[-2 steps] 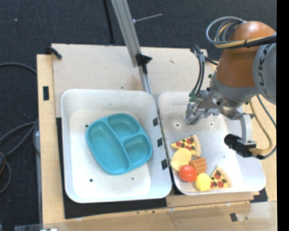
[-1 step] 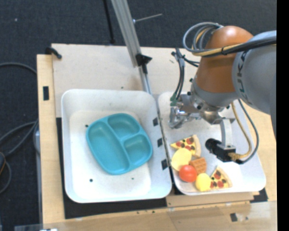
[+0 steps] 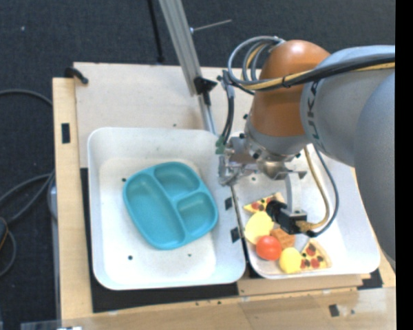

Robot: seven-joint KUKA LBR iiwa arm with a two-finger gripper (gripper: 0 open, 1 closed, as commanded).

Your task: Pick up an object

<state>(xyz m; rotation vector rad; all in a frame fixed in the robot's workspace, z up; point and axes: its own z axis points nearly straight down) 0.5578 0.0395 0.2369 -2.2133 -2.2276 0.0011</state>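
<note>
One hand [image 3: 228, 169], low over the left rim of the right bin [image 3: 354, 243]; cannot tell how far open, nor any hold. Down and right of it, inside that bin: yellow toy food [image 3: 258, 227], smooth, rounded, touching a red ball [image 3: 267, 247]. Farther left, a teal plate [image 3: 171, 203].

no legible text, labels or numbers
</note>
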